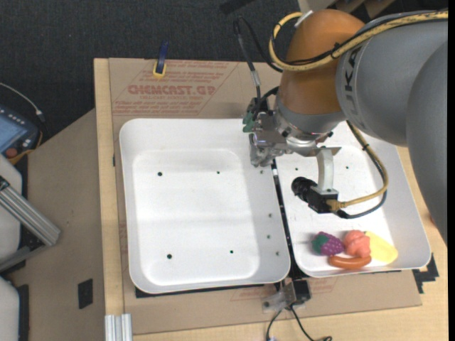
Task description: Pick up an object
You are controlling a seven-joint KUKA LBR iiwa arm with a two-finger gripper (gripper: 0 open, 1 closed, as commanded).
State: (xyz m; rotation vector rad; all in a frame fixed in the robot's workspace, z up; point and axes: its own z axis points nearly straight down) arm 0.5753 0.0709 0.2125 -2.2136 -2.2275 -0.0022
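Several toy foods lie bunched in the front part of the right bin [398,183]: a purple bunch of grapes [328,244], an orange-red fruit [357,242], a yellow piece [384,250] and a long red-orange piece [349,261] in front of them. My gripper [261,146] hangs low over the back left of the right bin, close to the rim shared by the two bins. It is well behind the toys and touches none of them. The wrist's bulk hides the bin floor under it.
The left bin [138,212] lies beside the right one, and their rims meet at a dark seam [281,212]. Both rest on a cardboard sheet [178,84] with a blue clip [161,61] at its back edge. The arm fills the upper right.
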